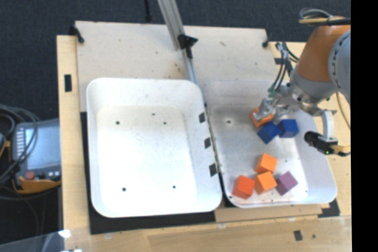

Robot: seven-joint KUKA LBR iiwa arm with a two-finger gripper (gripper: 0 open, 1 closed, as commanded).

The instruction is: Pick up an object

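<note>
Over on the left, the shallow white plastic bin [147, 144] carries nothing but a few dark specks on its floor. Next to it, the second white bin [236, 109] holds all the blocks. Near its front edge sits a cluster: an orange foam-looking cube [243, 186], two more small orange cubes [266, 163] stacked close behind it, and a purple cube [286, 182] just beside them to the right. Further back lie two blue cubes [277, 130], touching each other.

Right above those, the two-finger gripper [264, 113] on the grey arm is down at a small orange block [258, 119], which seems to sit at its fingertips, touching the nearer blue cube. From where I stand I can't make out whether the fingers are spread or closed, nor whether the block is truly between them.

My guess is these cubes are light, stiff enough to keep shape under a squeeze, and matte rather than slippery. Flat opposite faces are the place to grip; the crowding blue neighbour may get nudged.
</note>
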